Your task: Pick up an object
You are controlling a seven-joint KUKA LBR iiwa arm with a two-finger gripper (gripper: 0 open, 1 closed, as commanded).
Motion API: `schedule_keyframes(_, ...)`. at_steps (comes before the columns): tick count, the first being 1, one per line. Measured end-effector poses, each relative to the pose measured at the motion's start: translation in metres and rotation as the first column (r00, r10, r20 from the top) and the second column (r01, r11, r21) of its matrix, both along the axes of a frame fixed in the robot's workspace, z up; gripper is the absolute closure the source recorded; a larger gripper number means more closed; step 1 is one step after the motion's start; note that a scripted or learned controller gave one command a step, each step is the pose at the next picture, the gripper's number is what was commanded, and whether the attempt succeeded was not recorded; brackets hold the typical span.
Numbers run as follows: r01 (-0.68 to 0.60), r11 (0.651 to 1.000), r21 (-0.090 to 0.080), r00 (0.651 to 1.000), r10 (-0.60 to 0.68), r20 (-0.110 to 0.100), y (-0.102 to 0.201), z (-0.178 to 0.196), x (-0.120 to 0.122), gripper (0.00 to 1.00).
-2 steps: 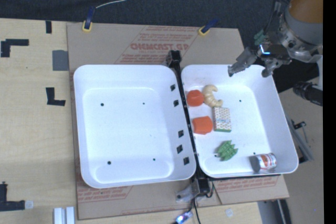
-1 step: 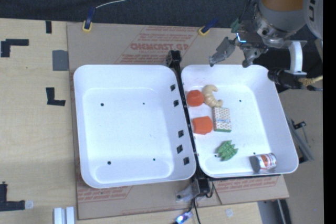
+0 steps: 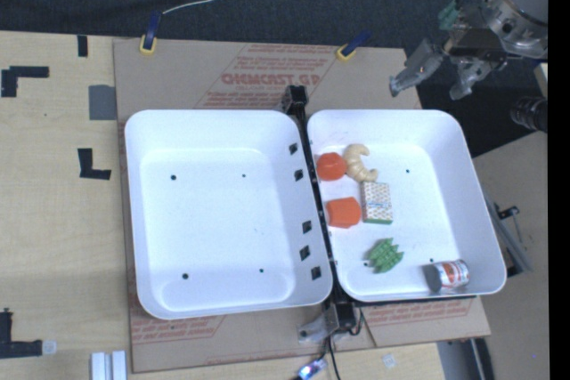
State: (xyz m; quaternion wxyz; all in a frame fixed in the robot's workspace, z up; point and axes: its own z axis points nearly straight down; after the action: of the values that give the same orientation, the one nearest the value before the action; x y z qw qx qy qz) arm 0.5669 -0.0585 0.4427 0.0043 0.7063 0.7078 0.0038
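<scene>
Orange blocks (image 3: 331,166), a patterned box (image 3: 378,202), a green toy (image 3: 384,254) and a can (image 3: 447,275) are gathered in the right bin (image 3: 445,191). Spread open and empty, the gripper (image 3: 438,76) is held beyond its far rim.

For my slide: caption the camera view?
Open gripper above right bin holding can and small objects.

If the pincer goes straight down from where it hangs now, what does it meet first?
Probably the bench past the far rim of the right bin, not the objects inside. The open pincer hangs above that corner; depth is unclear.
</scene>
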Motion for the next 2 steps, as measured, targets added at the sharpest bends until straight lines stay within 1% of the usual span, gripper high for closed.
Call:
schedule_keyframes(1, 0.007, 1.0, -0.004, 1.0, -0.007, 0.0, -0.063, 0.097, -0.023, 0.0)
schedule_keyframes(2, -0.006, 1.0, 0.002, 1.0, 0.006, -0.015, 0.007, 0.057, 0.058, 0.0)
